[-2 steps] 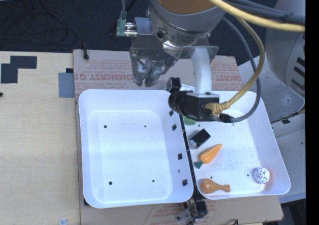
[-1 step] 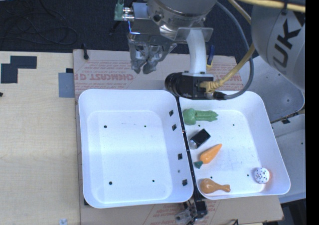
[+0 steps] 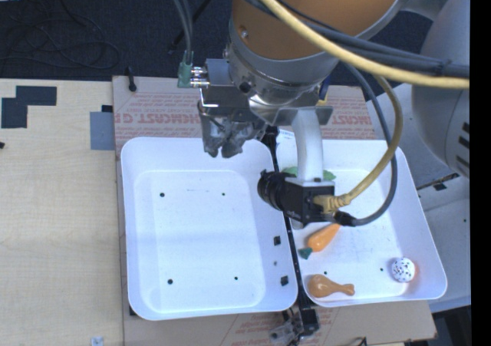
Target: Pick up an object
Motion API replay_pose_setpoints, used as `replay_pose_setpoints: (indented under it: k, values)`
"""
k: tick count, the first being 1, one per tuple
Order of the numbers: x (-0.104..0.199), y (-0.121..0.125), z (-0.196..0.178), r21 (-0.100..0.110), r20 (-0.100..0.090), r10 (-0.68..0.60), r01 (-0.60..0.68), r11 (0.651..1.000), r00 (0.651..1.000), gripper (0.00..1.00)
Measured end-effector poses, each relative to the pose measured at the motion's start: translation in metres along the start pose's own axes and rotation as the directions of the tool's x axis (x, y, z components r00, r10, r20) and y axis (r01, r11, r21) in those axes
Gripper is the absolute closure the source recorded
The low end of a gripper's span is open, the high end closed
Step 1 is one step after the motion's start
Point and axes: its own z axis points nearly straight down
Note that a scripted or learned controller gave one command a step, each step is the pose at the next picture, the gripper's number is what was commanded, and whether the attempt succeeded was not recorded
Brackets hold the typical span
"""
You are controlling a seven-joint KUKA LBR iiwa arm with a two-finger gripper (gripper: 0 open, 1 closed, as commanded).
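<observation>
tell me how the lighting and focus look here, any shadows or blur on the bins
Camera view: even, bright light; the left bin is near washed out, with a soft grey shadow from the arm across its floor. The right bin reads clearly, and the carrot toy, the tan toy and the spotted ball are fairly sharp. The arm's orange band, closest to the lens, looks soft.

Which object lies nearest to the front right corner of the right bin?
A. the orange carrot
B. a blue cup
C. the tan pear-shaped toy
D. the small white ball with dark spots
D. The small white ball with dark spots rests close to the front right corner of the right bin, while the orange carrot and the tan pear-shaped toy lie further left, near the divide between the bins.
</observation>
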Motion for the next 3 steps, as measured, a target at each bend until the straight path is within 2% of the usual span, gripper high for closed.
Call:
replay_pose_setpoints:
  k: [1, 2, 3]
  values:
    - [0.0, 0.022, -0.021, -0.005, -0.001, 0.003, -0.003, 1.0, 1.0, 1.0]
    - [0.0, 0.075, -0.02, -0.005, -0.001, 0.005, -0.005, 1.0, 1.0, 1.0]
    - [0.0, 0.009, -0.021, -0.001, -0.001, 0.0, 0.0, 1.0, 1.0, 1.0]
